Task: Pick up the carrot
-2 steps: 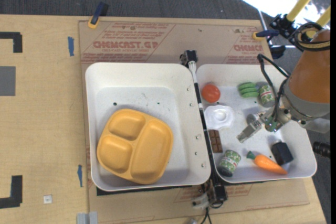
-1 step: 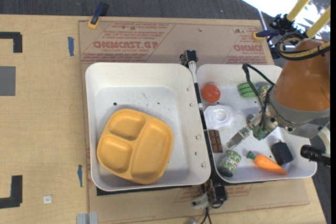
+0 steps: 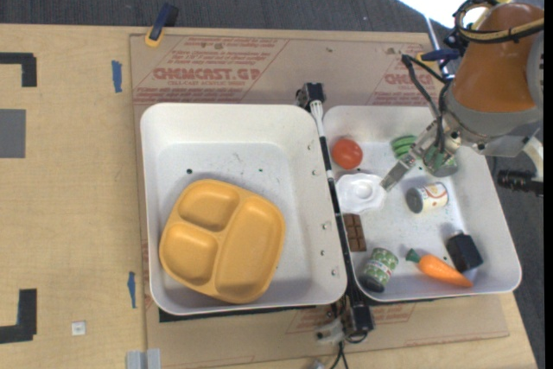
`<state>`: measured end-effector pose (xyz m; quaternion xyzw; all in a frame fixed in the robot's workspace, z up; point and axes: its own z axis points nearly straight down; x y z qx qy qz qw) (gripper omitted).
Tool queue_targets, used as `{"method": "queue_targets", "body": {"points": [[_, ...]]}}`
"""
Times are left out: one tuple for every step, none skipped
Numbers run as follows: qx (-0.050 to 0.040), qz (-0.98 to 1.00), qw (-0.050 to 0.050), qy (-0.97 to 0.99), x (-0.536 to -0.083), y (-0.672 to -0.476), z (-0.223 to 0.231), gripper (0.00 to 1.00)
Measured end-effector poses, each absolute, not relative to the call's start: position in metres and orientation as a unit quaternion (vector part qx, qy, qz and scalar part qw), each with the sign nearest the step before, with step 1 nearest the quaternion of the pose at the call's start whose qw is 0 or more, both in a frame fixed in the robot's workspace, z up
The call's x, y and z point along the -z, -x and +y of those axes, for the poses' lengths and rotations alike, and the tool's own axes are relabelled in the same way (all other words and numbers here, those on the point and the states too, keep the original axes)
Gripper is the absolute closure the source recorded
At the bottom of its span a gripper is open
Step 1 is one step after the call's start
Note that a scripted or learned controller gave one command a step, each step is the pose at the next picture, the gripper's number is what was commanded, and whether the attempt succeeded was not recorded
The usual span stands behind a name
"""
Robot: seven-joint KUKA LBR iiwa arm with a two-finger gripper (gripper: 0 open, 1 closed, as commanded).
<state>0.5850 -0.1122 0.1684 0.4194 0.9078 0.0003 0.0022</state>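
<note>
Grey arm reaching in from the right, claw low, fingers spread.

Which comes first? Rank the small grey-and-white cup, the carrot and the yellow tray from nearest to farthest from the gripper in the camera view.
Measured from the gripper:
1. Small grey-and-white cup, right bin, just below the gripper.
2. Carrot, right bin's lower edge.
3. Yellow tray, in the left bin.

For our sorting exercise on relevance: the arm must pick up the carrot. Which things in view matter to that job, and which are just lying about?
Part of the job:
carrot
gripper

Lying about:
yellow divided tray
tomato
black block
chocolate bar
green can
small mug
</note>
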Motion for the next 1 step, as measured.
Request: {"method": "queue_targets", "body": {"points": [[-0.0005, 0.913, 0.0, -0.409, -0.189, -0.5524, -0.013, 0.0]]}}
